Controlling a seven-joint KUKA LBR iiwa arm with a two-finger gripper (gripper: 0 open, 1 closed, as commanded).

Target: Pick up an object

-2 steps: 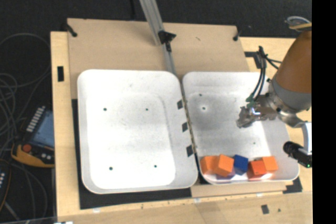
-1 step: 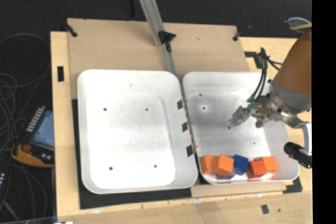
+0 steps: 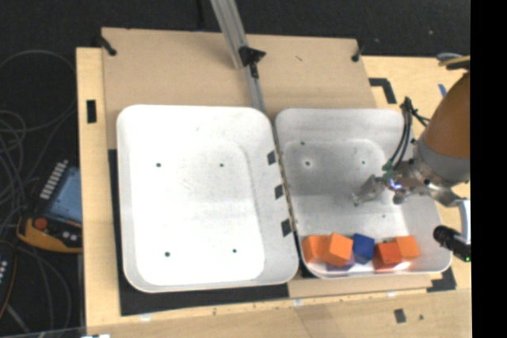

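Note:
Several blocks line the near edge of the right bin (image 3: 333,138): an orange block (image 3: 318,248) beside a second orange block (image 3: 341,248), then a blue block (image 3: 364,247), and a red-orange block (image 3: 390,253) with another orange block (image 3: 407,247). My gripper (image 3: 379,190) hangs over the right part of this bin, behind the blocks and apart from them. Its fingers point left and down, and nothing shows between them.
The left bin (image 3: 198,194) lies beside the right one, with black clips along the shared edge. A slanted metal rail (image 3: 226,4) rises behind the bins. Cables and a handheld pendant (image 3: 55,210) lie off the bench at the left.

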